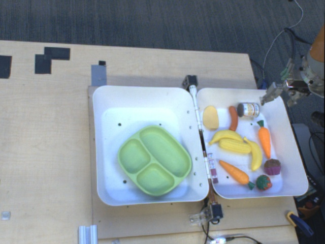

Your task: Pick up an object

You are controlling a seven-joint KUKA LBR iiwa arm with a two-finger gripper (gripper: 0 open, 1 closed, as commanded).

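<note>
camera view | pincer (274, 92) grip unclear | small jar (248, 109) just left, in bin

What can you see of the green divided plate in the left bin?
The green divided plate is pale lime, looks like matte plastic, oval with rounded corners and a raised rim. Ridges split it into three compartments: one large along its upper right, two smaller at left and bottom. All three look bare. It lies flat and upright, its long axis turned diagonally, on the floor of the left bin, toward the near side. Nothing else touches it.
</note>
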